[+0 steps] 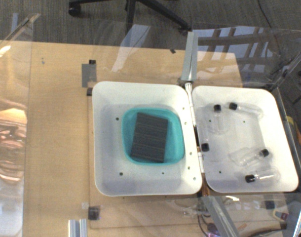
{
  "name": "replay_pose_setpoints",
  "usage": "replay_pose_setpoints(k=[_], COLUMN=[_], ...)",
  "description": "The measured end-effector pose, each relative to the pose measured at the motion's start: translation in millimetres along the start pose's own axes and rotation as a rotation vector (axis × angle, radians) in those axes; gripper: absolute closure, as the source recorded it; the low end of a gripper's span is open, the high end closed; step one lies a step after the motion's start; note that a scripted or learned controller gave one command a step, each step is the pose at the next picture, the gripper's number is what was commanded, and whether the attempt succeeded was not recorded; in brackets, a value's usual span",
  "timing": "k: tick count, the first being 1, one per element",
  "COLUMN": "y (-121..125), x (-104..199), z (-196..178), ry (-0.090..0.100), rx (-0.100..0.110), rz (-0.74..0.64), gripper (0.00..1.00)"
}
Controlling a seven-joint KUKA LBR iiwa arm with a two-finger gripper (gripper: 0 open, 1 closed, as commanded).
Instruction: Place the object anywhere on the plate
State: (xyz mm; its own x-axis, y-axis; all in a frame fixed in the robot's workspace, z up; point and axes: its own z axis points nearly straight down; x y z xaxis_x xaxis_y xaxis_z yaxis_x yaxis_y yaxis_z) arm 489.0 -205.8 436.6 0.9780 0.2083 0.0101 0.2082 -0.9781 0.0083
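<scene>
- Dark ribbed block (150,138) sat flat on the teal plate (176,149) — left bin (106,181).
- Small clear bottles (249,157) with black caps were scattered around the right bin (283,181).

Plastic bins on a wooden bench, seen from above.
Two smooth white plastic bins (140,186) sit on pale matt wood (56,132). A glossy teal plate (176,142) carries a matt, ribbed dark grey block (149,137). Clear plastic bottles (249,157) have black caps.
</scene>
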Motion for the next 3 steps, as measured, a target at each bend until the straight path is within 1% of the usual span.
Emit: replay_pose_setpoints(k=[1,2,3], y=[0,21,13], x=[0,107,61], z=[0,2,1], ry=[0.000,-0.001,-0.001], rx=[0.000,0.001,0.002], rz=[0.000,-0.003,0.004], gripper=[0.00,0.00,0.00])
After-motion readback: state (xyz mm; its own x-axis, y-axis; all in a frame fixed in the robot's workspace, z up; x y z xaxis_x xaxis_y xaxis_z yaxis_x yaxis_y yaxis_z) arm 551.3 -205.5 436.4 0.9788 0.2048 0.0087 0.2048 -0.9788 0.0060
